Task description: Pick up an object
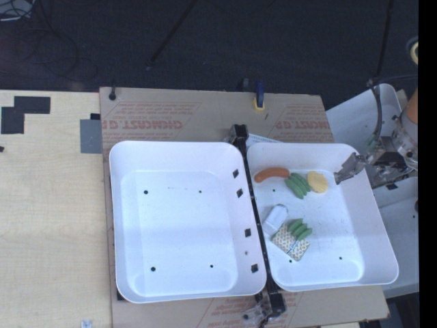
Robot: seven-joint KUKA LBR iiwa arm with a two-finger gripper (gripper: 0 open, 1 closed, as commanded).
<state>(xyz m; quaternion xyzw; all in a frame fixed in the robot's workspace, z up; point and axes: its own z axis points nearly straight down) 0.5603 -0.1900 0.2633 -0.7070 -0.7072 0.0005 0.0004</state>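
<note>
From above, two white bins sit side by side on a cardboard sheet (pixel 205 118) laid over the tabletop (pixel 48 217). The left bin (pixel 130 279) has small dark holes in its floor. The right bin (pixel 375 265) holds all the things, gathered in its left half: an orange sausage (pixel 272 174) near the far wall, a green pod (pixel 297 185) just right of and below it, and a yellow piece (pixel 317 182) touching or just beside the pod's right end. Nearer the camera lie a pale cup (pixel 274 218), a second green pod (pixel 299 229) just right of it, and a patterned packet (pixel 290 242) partly under that pod. The pincer (pixel 348 167) reaches in from the right and hangs over the far right part of the right bin, near its far wall; one grey finger (pixel 345 169) points left and down toward the yellow piece, with a clear gap between them. Nothing lies between its fingers, and whether they stand apart or together I cannot tell. The yellow piece is the nearest thing to it, just to its left; the sausage and first pod lie farther left, and the cup, packet and second pod are well apart from it, toward the near side.
</note>
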